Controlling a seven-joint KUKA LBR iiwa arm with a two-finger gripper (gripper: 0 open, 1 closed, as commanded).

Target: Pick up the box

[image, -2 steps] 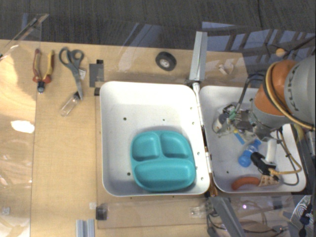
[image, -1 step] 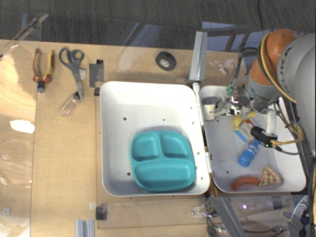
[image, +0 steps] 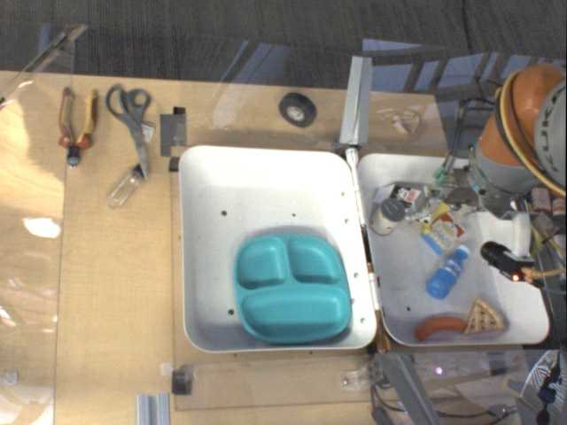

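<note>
A small box (image: 408, 193) with black, white and red print lies in the back left part of the right bin (image: 532, 321). My gripper (image: 454, 191) hangs over the back of that bin, just to the right of the box, under the grey wrist and its orange band. Below it lies a yellow and red packet (image: 442, 228). Nothing shows as held in the gripper.
The right bin also holds a grey can (image: 386, 213), a blue bottle (image: 447, 273), a sausage (image: 440, 328) and a brown wedge (image: 485, 317). A teal compartment tray (image: 292, 288) lies in the left bin (image: 208, 237). Scissors (image: 133, 122), pliers (image: 75, 127) and a tape roll (image: 298, 109) lie on the bench.
</note>
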